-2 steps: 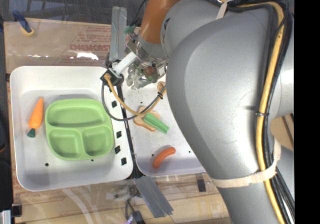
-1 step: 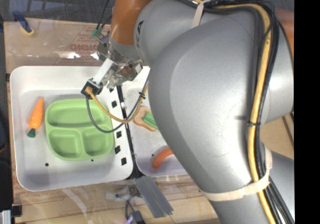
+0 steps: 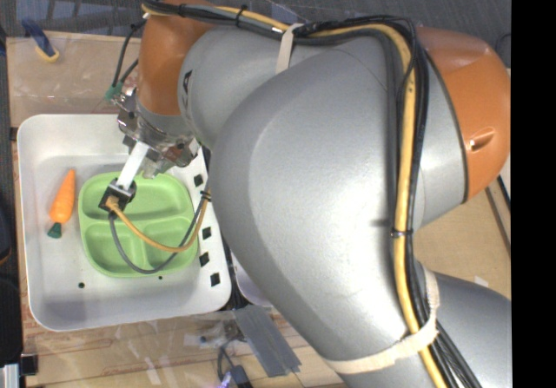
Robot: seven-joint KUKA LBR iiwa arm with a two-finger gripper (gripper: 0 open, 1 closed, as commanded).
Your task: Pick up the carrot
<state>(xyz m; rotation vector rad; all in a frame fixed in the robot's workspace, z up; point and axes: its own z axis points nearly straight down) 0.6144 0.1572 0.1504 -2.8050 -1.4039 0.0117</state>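
I am hovering my gripper over the green divided plastic plate; I cannot tell its opening. The tapered orange carrot is lying apart from it, past the plate's edge, so realignment is likely needed.

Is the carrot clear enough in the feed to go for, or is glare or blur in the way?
Camera view: the carrot is in focus and evenly lit, with no glare on it; the white bin is bright but not blown out; the grey arm, close to the lens, looms large with a soft sheen.
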